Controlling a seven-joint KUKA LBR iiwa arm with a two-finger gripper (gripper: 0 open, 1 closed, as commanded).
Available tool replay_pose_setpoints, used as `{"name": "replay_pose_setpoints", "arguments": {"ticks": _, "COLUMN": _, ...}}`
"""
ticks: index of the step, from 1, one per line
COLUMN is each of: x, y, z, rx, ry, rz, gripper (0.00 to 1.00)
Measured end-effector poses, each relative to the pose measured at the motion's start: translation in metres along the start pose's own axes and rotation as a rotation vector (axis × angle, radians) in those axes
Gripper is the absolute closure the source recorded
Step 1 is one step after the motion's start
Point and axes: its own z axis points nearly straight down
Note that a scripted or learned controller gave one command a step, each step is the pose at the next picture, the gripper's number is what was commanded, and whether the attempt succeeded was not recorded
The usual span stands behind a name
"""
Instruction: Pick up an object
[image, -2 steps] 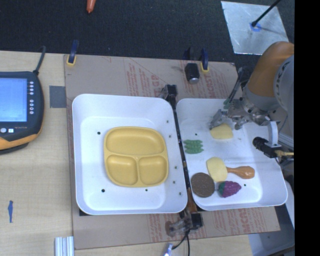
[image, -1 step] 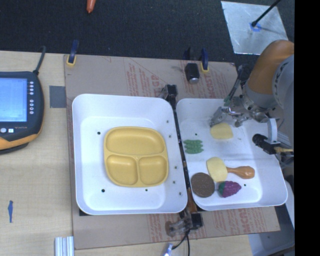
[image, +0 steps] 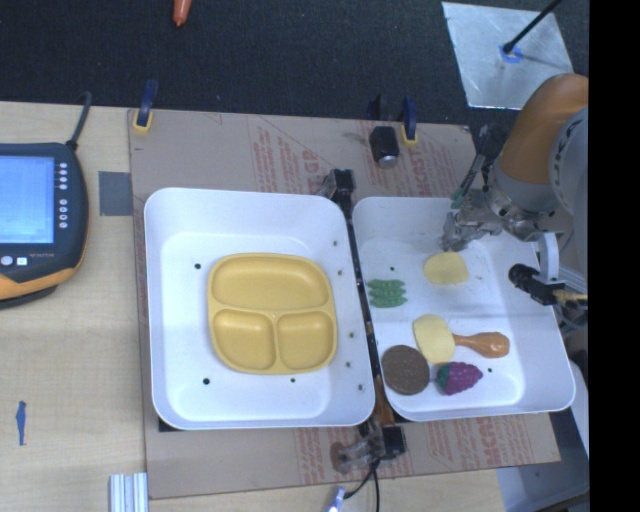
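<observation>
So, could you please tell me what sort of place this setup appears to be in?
Probably a robotics lab bench for grasping trials: two shallow white bins clamped onto a cardboard sheet, a grey-and-orange handheld control pendant beside them, and the arm's tool hovering over small toy foods such as a pale yellow piece.

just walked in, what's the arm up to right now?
The arm's gripper is down in the right bin, just above a pale yellow piece; nothing is visibly held. That bin also has a green toy, a yellow spatula-like piece, a brown disc and purple grapes. The left bin holds a yellow divided plate.
</observation>
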Motion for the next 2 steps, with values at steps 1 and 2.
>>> {"name": "replay_pose_setpoints", "arguments": {"ticks": 1, "x": 0.000, "y": 0.000, "z": 0.000, "rx": 0.000, "ry": 0.000, "rz": -0.001, "gripper": 0.00}}
{"name": "replay_pose_setpoints", "arguments": {"ticks": 2, "x": 0.022, "y": -0.036, "z": 0.011, "rx": 0.003, "ry": 0.000, "rz": 0.005, "gripper": 0.00}}
